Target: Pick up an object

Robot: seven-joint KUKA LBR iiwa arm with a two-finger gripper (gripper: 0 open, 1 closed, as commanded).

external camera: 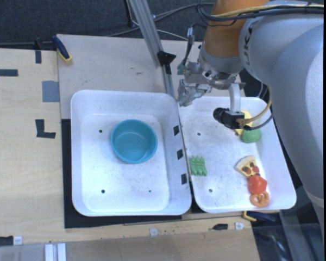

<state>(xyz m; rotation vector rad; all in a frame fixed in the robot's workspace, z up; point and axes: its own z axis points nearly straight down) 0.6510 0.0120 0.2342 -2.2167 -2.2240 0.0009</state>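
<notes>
Centrally, a round, shallow blue plastic bowl (133, 140) sits upright in the left white bin (87, 105); the gripper's (186, 98) opening can't be told.

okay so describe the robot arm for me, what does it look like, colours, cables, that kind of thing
The arm is bulky with a smooth light grey shell and rounded links. Above the wrist sits a glossy orange band, dome-shaped from this angle. Thin dark cables loop around the orange section and run down toward the wrist, with a yellow cable lower by the right bin. The gripper is a small grey metal assembly with exposed mechanical parts.
</notes>
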